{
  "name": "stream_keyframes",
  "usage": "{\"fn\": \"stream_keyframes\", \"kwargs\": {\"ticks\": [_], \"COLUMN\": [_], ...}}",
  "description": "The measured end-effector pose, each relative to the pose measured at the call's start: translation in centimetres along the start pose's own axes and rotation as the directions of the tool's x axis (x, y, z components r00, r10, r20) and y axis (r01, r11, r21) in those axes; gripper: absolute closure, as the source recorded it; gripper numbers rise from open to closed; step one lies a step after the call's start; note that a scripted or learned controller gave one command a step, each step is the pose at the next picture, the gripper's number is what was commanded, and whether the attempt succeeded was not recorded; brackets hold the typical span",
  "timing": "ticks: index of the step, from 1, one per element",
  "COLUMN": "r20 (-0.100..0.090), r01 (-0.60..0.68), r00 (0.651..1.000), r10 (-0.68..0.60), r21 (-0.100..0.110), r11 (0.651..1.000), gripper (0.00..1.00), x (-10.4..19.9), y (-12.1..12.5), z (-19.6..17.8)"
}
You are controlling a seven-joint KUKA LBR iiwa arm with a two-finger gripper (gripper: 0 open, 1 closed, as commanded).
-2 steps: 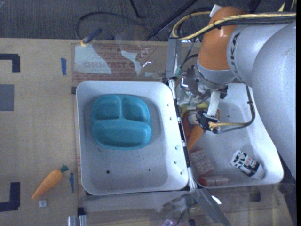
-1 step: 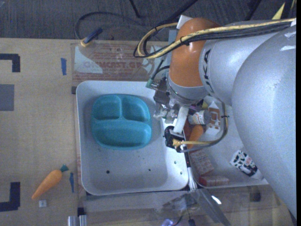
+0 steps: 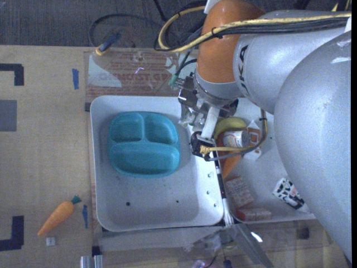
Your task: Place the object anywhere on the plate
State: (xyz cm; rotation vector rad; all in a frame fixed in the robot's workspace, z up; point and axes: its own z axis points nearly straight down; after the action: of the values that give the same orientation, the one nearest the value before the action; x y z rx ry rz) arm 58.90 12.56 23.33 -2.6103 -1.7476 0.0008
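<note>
A teal divided plate (image 3: 144, 144) lies in the left white bin (image 3: 162, 205), toward its back, with nothing on it. My gripper (image 3: 191, 115) hangs over the wall between the two bins, just right of the plate's right edge. The wrist hides its fingertips, and I see nothing held in it. Close to its right, in the right bin, lie a yellow banana (image 3: 230, 124), a small labelled bottle (image 3: 237, 138) and an orange piece (image 3: 231, 164).
The right bin also holds a red and white packet (image 3: 240, 189), a flat box (image 3: 254, 213) and a black and white item (image 3: 288, 194). A toy carrot (image 3: 56, 217) lies on the bench left of the bins. The big grey arm covers the right side.
</note>
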Motion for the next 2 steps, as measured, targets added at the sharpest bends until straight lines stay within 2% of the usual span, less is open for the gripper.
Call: {"fn": "stream_keyframes", "kwargs": {"ticks": [1,2], "r20": [0.001,0.0], "r01": [0.14,0.139], "r00": [0.99,0.99], "r10": [-0.14,-0.139], "r21": [0.003,0.004], "r11": [0.99,0.99], "gripper": [1.0,1.0], "x": [3.68,3.67], "y": [-2.98,-2.91], "z": [3.85,2.87]}}
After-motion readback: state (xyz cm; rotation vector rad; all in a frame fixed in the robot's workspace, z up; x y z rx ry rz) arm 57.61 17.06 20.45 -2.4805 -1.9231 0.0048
